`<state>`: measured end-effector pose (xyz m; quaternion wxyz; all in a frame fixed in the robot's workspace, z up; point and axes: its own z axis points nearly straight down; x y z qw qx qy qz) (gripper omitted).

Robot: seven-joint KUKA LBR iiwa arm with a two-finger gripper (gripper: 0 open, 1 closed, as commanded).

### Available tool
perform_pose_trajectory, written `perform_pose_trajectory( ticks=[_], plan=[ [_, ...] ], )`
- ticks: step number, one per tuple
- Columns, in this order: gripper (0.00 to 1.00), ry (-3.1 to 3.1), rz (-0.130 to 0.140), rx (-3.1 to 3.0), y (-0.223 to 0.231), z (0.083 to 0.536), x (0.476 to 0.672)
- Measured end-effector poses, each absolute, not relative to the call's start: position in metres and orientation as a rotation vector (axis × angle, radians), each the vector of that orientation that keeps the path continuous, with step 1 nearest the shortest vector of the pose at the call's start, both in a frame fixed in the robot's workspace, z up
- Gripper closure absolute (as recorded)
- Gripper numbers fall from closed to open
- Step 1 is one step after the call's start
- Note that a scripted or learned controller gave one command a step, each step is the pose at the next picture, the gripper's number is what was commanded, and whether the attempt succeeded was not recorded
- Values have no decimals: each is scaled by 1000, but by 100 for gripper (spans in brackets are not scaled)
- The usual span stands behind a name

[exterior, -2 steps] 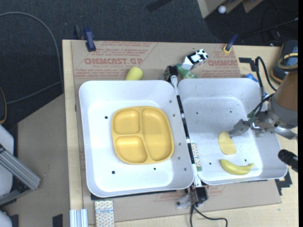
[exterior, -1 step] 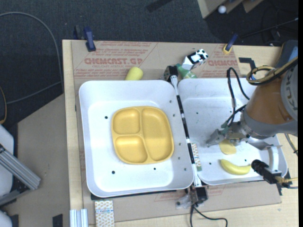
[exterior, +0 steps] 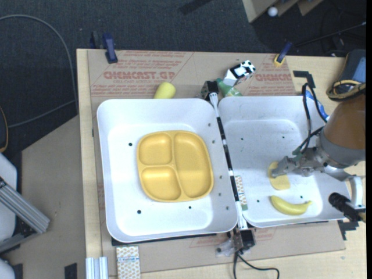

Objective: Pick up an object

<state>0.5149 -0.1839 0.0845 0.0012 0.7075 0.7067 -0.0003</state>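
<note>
In the right bin (exterior: 256, 118), the gripper (exterior: 283, 168) is low over a yellow piece (exterior: 280, 182) (finger opening impossible to tell); a banana (exterior: 289, 205) lies by the near edge.

Dark carpet floor (exterior: 46, 16), grey cable (exterior: 65, 39) looping across; tan cardboard-topped bench (exterior: 145, 68); aluminium rail (exterior: 20, 208) lower left.

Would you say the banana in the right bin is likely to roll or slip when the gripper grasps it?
The banana looks curved and lying flat, so it probably pivots rather than rolls. Its smooth skin suggests slipping. It sits near the bin's front wall, so a push may jam it there.
</note>
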Motion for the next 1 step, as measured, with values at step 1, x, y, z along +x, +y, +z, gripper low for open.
perform_pose_trajectory(
  ticks=[1],
  plan=[
    [0, 2222, 1, 2219, -132, 137, 512]
  ],
)
